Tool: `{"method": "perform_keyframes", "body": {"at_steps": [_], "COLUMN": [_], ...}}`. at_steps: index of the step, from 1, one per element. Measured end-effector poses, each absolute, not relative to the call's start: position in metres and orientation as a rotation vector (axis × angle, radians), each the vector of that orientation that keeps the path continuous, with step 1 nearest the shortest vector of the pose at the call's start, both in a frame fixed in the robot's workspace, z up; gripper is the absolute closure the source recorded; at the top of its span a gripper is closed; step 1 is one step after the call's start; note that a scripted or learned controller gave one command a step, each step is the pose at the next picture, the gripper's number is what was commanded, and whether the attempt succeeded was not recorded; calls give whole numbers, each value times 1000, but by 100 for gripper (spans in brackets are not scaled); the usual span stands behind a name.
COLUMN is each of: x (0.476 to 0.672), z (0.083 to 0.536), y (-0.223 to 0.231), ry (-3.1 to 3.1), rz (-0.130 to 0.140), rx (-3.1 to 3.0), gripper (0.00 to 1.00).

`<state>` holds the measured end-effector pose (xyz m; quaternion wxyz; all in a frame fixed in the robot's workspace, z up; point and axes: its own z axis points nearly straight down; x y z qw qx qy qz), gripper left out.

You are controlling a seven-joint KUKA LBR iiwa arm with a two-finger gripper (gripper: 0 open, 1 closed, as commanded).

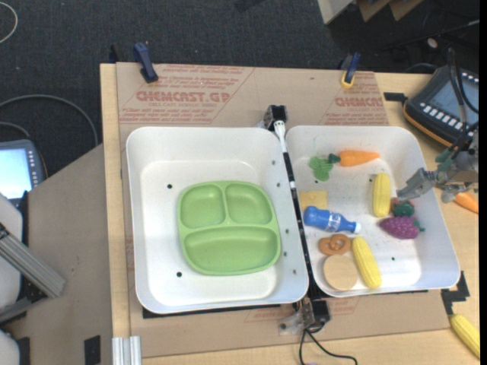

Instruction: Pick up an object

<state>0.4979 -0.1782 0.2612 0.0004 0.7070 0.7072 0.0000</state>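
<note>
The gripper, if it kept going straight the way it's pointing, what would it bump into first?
Probably the purple grapes just below the gripper, or the upright corn; depth is hard to judge.

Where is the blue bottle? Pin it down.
The blue bottle lies in the right bin, near its left wall, just below the yellow block and above the pretzel.

Robot lab, clamped bench, teach pendant

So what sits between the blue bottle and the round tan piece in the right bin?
A small brown pretzel lies between the blue bottle and the round tan piece, seen in the camera view.
</note>
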Motion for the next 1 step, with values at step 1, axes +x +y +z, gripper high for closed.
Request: {"method": "perform_keyframes", "body": {"at_steps": [1], "x": [566], "z": [90], "y": [-186], "ry": [2232], "rz": [-7], "rx": [2225], "gripper": [0]}}
